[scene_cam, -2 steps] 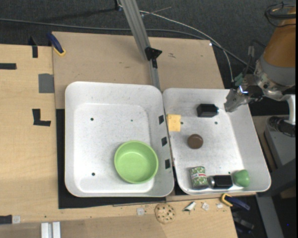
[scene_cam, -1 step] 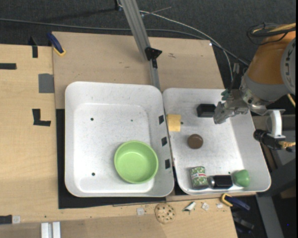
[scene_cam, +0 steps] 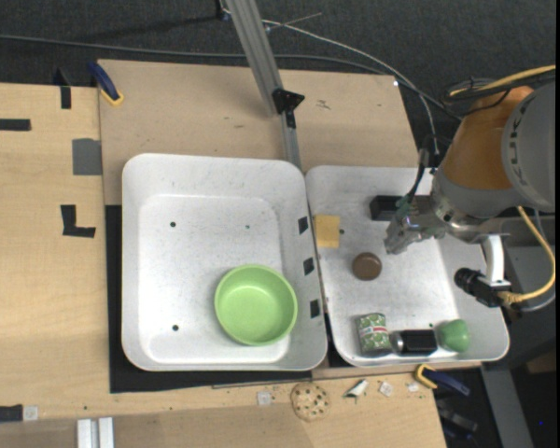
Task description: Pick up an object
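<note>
gripper (scene_cam: 403,236) hung at puck's (scene_cam: 367,267) 1 o'clock | fingers: couldn't tell | advice: centre over puck, descend straight

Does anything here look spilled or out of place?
Yes: a round speckled cookie-like thing and some small scraps lie on the bench outside the bins, in front of the right bin. Everything else sits inside the two bins.

Right bin (scene_cam: 336,180): you've open floor mid-bin | brown disc (scene_cam: 367,267) just beside tool (scene_cam: 399,241) | can (scene_cam: 372,333), dark bottle (scene_cam: 415,343) crowd near wall
</note>
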